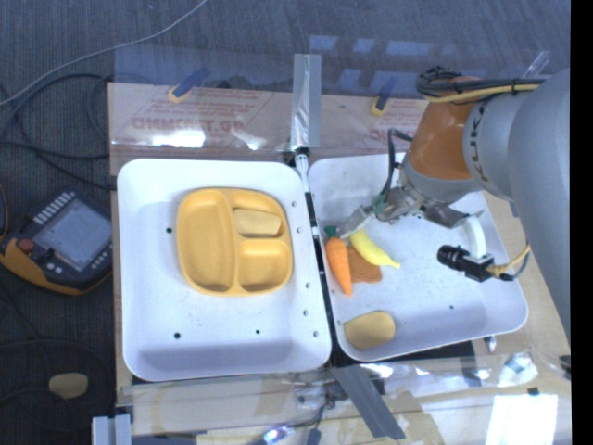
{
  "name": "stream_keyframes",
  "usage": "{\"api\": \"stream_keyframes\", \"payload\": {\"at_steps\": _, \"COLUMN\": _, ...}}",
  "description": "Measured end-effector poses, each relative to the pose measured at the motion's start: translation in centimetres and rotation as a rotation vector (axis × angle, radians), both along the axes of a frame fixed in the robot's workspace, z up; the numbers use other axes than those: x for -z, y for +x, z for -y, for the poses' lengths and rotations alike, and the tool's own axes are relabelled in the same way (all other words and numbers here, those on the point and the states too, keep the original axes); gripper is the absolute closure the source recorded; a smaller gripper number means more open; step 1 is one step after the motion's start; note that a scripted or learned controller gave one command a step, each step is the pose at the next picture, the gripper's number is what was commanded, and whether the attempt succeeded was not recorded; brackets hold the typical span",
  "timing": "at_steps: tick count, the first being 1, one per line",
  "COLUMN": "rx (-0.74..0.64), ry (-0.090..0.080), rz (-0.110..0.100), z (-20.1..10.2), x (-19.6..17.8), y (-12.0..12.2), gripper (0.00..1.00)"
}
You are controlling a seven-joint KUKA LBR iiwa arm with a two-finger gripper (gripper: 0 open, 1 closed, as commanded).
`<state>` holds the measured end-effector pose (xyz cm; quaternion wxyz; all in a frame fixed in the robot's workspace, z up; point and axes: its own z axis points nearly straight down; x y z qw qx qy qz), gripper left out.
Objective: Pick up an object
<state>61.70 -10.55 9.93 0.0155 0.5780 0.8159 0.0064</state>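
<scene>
The banana (373, 249) lies in the right bin (445, 318) near its left wall, just below the gripper (363, 219), across a carrot (339, 265) and a brown piece (367, 271). Whether the gripper is spread or closed cannot be told; nothing shows between its tips. A tan piece (370, 327) lies below the banana; a yellow divided plate (233, 240) sits in the left bin (148, 341).

From my remote station, even overhead light washes both white bins (139, 276), glare streaks clear plastic sheeting (232, 137) at twelve o'clock; shadows stay soft, focus slightly grainy.
</scene>
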Motion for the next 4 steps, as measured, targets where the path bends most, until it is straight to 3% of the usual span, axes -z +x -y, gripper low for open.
{"api": "stream_keyframes", "payload": {"at_steps": 1, "rx": 0.000, "ry": 0.000, "rz": 0.000, "z": 0.0, "x": 0.0, "y": 0.0, "gripper": 0.00}}
{"api": "stream_keyframes", "payload": {"at_steps": 2, "rx": -0.001, "ry": 0.005, "rz": 0.002, "z": -0.2, "x": -1.1, "y": 0.2, "gripper": 1.00}}
{"api": "stream_keyframes", "payload": {"at_steps": 3, "rx": -0.001, "ry": 0.006, "rz": 0.004, "z": -0.3, "x": -1.2, "y": 0.2, "gripper": 0.00}}
{"api": "stream_keyframes", "payload": {"at_steps": 4, "rx": -0.034, "ry": -0.001, "rz": 0.011, "z": 0.1, "x": -0.2, "y": -2.8, "gripper": 0.00}}
